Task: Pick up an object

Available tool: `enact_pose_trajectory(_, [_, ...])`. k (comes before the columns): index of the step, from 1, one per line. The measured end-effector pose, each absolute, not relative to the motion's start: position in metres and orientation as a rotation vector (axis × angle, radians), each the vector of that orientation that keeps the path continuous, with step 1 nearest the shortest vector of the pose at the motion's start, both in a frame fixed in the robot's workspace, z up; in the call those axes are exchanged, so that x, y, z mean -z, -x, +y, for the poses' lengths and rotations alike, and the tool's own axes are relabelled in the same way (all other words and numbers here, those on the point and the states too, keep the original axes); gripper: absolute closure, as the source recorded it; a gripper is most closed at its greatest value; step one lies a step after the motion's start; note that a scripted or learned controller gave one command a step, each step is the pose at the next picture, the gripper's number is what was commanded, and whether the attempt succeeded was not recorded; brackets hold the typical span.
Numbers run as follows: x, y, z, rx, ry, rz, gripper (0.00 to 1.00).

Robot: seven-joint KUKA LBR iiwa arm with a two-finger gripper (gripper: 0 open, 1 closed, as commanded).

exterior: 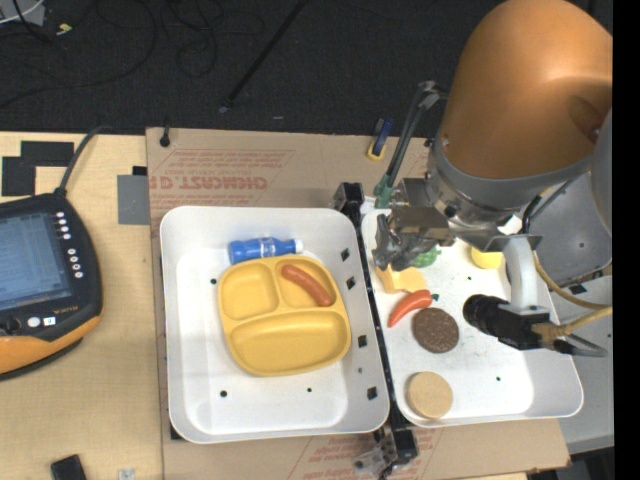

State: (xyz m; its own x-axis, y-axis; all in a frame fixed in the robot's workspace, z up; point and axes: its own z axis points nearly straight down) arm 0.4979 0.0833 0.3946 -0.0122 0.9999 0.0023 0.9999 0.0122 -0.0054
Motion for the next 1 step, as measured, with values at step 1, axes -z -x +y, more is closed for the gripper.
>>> enact_pose_trajectory(1, [-0.4575, -0.4753, 0.0253, 0.004, 2.227, -2.22, 1.0])
